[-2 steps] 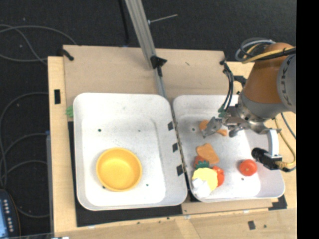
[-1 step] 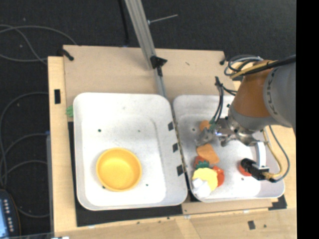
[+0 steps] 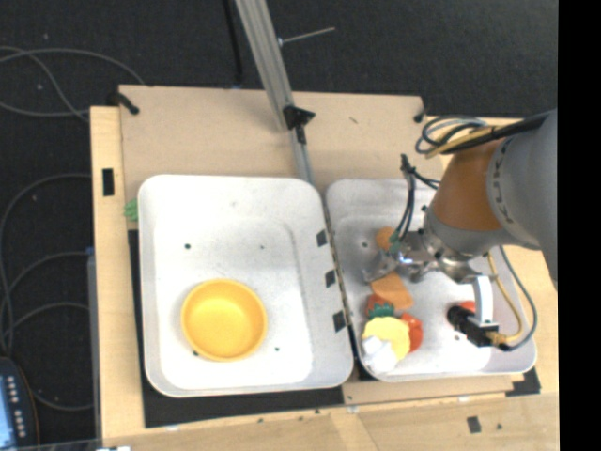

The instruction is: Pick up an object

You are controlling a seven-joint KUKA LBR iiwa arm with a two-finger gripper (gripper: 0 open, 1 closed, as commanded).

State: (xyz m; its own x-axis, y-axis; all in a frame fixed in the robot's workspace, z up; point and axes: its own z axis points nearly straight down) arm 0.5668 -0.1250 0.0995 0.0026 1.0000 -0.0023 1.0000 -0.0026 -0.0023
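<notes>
My gripper (image 3: 390, 259) is low in the right bin (image 3: 349, 205), near its left side, with the grey arm and orange band coming in from the right. A small orange piece (image 3: 384, 238) lies just behind the gripper. In front of it sits an orange wedge (image 3: 392, 293). Further forward lies a cluster: a yellow object (image 3: 385, 331), a red one (image 3: 411, 330), a white one (image 3: 377, 351) and a bit of green (image 3: 375, 308). Nothing shows as lifted by the gripper.
A yellow bowl (image 3: 223, 319) sits at the front of the left bin (image 3: 235, 214). A metal pole (image 3: 268, 54) slants up from the bench behind the bins. A small red-orange piece (image 3: 467, 306) lies at the right bin's right side.
</notes>
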